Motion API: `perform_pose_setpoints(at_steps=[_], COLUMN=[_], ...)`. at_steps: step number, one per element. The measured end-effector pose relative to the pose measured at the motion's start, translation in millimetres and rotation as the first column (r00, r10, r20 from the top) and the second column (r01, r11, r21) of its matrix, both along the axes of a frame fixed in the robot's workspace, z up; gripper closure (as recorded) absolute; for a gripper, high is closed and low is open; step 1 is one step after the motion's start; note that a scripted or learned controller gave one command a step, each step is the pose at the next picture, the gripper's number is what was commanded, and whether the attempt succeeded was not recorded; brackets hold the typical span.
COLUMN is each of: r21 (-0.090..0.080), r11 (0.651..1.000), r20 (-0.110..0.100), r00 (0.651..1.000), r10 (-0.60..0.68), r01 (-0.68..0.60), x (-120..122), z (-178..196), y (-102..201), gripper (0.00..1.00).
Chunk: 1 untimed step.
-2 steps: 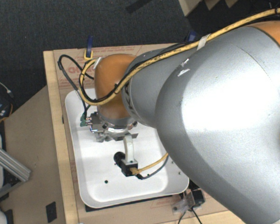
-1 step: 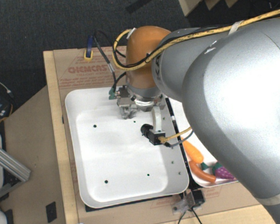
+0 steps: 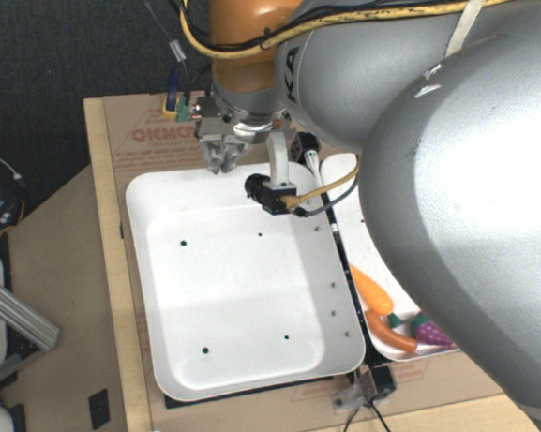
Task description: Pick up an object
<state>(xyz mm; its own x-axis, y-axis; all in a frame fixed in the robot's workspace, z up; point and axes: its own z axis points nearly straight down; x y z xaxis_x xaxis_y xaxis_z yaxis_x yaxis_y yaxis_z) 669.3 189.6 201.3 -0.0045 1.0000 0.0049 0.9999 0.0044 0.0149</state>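
Note:
My gripper (image 3: 220, 158) hangs over the far rim of the left white bin (image 3: 162, 267), near its back edge. I see nothing held in it. The right bin (image 3: 342, 168) is mostly covered by the grey arm. In its near corner lie an orange carrot (image 3: 373, 292), a second orange piece (image 3: 395, 335), a small green item (image 3: 414, 323) and a purple bunch of grapes (image 3: 434, 335). These objects sit far from the gripper, toward the front right.
A black fitting with a yellow cable (image 3: 270, 194) hangs from the wrist over the left bin's back right part. The bins rest on a brown cardboard sheet (image 3: 111, 224). The big arm body spans the right half of the view.

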Motion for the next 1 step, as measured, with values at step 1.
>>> perform_pose_setpoints(at_steps=[1], r21=[-0.007], r11=[1.000], r20=[-0.022], r00=[1.000], r10=[-0.009], r01=[0.009], x=[-30.3], z=[-116.8], y=[-54.0], gripper=[1.00])
